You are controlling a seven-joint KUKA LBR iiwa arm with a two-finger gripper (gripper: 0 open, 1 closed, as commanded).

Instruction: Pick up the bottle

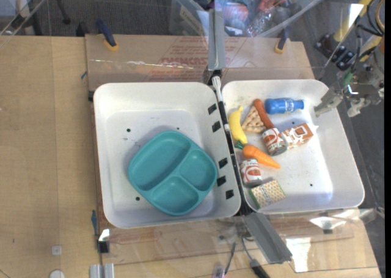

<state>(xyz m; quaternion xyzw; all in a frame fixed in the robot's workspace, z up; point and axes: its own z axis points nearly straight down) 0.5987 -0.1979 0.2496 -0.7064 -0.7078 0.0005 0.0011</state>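
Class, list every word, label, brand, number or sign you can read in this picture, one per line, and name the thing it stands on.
None can be read.
Two cans and: printed labels, too blurred to read.
Small carton: orange and white print, too blurred.
Flat packet: patterned print, too small.
Blue bottle: no legible text.

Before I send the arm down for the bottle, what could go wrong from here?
1. The blue bottle lies on its side near the right bin's far wall, so it may roll away when touched.
2. The sausage lies right beside the bottle's end, so a grasp there may catch it instead.
3. The gripper hovers at the bin's right rim, so a low approach could clip that rim.
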